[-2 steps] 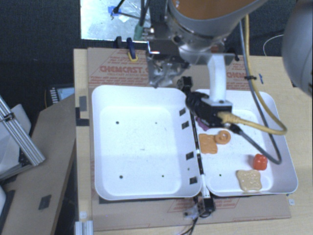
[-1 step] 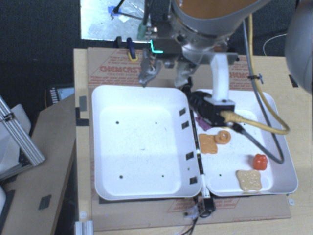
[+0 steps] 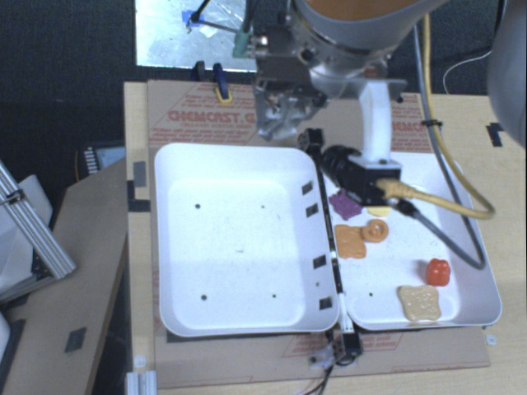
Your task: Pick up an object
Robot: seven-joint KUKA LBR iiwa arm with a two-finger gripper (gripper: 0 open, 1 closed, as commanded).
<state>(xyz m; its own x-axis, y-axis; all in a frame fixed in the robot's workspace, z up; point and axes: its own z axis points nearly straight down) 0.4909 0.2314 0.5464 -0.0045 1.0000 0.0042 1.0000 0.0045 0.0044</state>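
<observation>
Gripper [image 3: 278, 122] hangs above bins' far edge; finger state unclear. Purple piece [image 3: 345, 205] and orange pieces [image 3: 351, 241] lie well off, right bin [image 3: 473, 262].

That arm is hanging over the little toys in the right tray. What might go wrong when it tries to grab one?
The orange slab and the round orange piece lie touching, so the pincer might catch both or nudge them apart. The purple piece sits close to the divider between the bins, leaving little room. The yellow cable trails over the right bin and could drag a toy.
</observation>
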